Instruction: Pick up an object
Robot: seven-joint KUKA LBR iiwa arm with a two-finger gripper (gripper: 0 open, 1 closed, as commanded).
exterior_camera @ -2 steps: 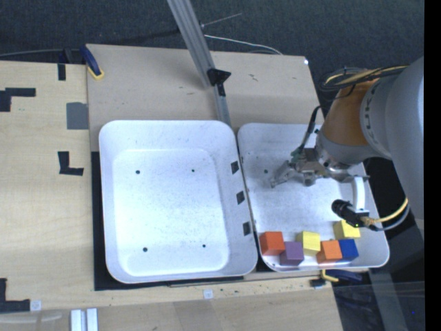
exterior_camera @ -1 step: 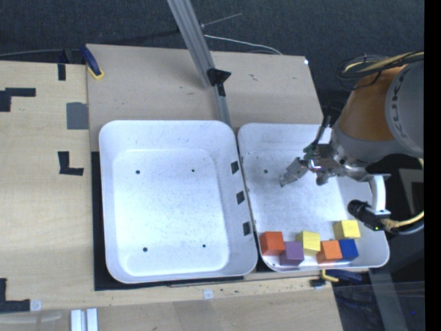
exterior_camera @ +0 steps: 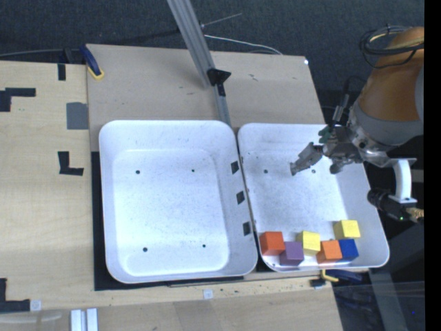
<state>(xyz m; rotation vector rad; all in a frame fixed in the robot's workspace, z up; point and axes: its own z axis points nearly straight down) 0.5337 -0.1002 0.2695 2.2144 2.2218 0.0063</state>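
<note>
I'm looking at the blocks bunched along the near edge of the right bin: an orange block, a purple block, a yellow block, a second orange one with a blue block touching it, and another yellow block just behind those two. They look like small painted wooden or plastic cubes, so I'd expect them to be light, rigid, and a bit slick on their flat faces, with nothing fragile about them. I'd take hold across two opposite flat sides.

The orange block on the left end looks the easiest pick to me, since its left side is free; the others sit tight against neighbours or the bin wall, leaving little room for a finger to slide in.

My gripper hangs over the far half of the right bin, well apart from the cluster, with nothing in it. From this angle I cannot tell how it is set. The left bin sits alongside.
</note>
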